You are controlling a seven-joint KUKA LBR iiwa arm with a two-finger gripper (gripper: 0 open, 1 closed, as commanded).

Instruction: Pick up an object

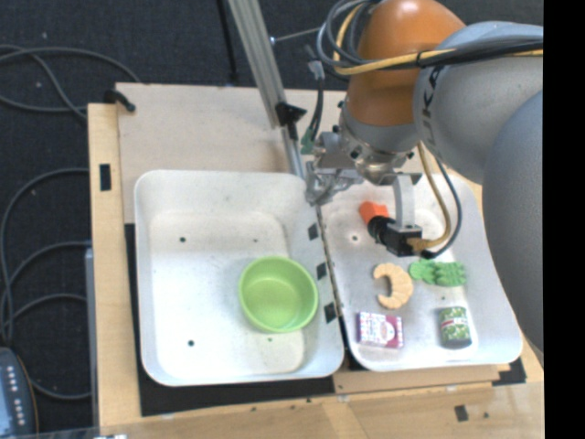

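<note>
Hovering over right bin (352, 273), far-left corner: gripper (322, 190), open or closed, cannot tell. Likeliest pick: small orange piece (370, 212), just toward view's right, slightly lower; long axis unreadable.

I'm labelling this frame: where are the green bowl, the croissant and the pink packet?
green bowl (278, 296): camera view, its inner floor.
croissant (402, 286): camera view, its curved middle.
pink packet (379, 329): camera view, centre of its face.

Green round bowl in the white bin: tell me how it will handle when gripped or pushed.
The green round bowl looks thin-walled and hollow, so it is probably light. Standing upright on its base, it would likely slide rather than roll.
</note>
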